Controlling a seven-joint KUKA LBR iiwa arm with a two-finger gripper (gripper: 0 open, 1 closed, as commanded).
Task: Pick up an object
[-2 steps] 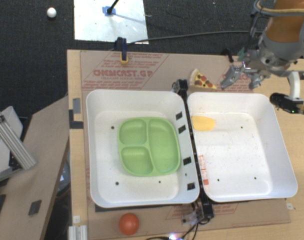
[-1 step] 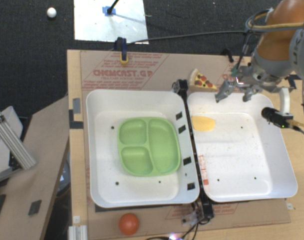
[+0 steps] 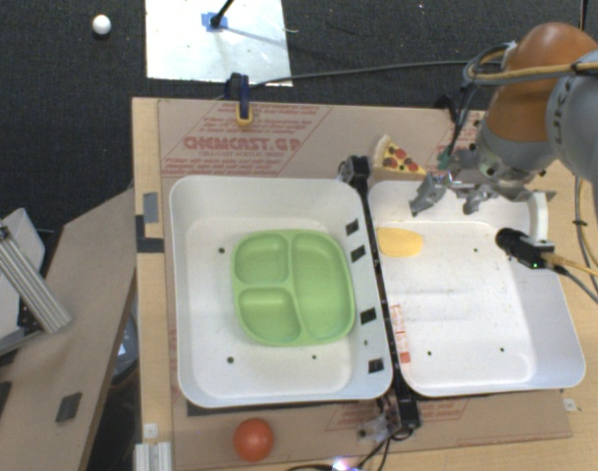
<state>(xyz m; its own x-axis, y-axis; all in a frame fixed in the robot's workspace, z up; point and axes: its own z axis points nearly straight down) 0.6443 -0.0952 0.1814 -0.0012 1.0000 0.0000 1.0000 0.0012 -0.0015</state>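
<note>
While the cardboard (image 3: 242, 143) reads "CHEMCAST GP", the gripper (image 3: 449, 195) hovers with jaws spread wide above a yellow object (image 3: 401, 242).

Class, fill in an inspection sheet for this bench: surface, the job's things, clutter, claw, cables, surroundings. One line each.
Surface: cardboard-topped bench bearing two white bins, left bin and right bin.
Job's things: green divided plate in the left bin; yellow piece near the right bin's far left corner.
Clutter: pizza-slice toy behind the right bin; orange ball in front of the left bin.
Claw: claw above the right bin's far edge, fingers spread, nothing between them.
Cables: cable running off right.
Surroundings: white sheet and small white ball on dark floor.
</note>
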